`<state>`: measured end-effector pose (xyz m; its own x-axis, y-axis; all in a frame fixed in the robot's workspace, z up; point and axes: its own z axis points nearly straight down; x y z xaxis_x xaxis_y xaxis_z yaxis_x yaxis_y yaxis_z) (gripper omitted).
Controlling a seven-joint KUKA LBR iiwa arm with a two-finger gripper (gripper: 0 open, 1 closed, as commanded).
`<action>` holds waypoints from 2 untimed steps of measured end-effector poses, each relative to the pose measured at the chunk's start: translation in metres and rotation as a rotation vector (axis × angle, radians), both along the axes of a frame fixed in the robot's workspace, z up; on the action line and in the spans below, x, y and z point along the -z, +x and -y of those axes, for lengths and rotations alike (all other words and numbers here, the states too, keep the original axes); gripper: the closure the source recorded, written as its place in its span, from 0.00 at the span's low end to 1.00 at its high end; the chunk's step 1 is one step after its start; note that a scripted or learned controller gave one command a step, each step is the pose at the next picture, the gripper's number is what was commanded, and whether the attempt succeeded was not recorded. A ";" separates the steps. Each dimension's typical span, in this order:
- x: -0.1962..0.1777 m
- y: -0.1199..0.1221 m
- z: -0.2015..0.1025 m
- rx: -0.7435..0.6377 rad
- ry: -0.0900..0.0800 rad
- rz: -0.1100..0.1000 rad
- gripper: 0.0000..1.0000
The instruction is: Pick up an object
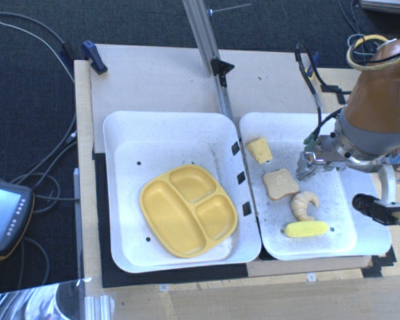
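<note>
- Pale wooden bench on dark carpet, cables trailing off to the left.
- Left white bin has a yellow three-compartment plastic plate.
- Right white bin has a yellow cheese-like block, tan toast slice, croissant-ish pastry and yellow corn cob.
- Two-finger gripper sits just right of the toast; can't tell how open it is or if it's got anything.

I'm looking at a robotics lab — a plywood bench on dark carpet, loose cables trailing off its left side, a metal pole clamped at the back edge, a screen glowing at left — toy food lies in the white bins.
</note>
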<state>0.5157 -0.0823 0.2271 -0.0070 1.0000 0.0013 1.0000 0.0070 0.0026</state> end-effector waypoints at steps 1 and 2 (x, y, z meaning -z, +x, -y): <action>0.008 0.013 -0.055 0.000 0.000 -0.001 1.00; 0.014 0.021 -0.106 0.000 0.001 -0.002 1.00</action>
<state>0.5370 0.0232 0.2136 -0.0072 1.0000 0.0020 1.0000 0.0072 0.0011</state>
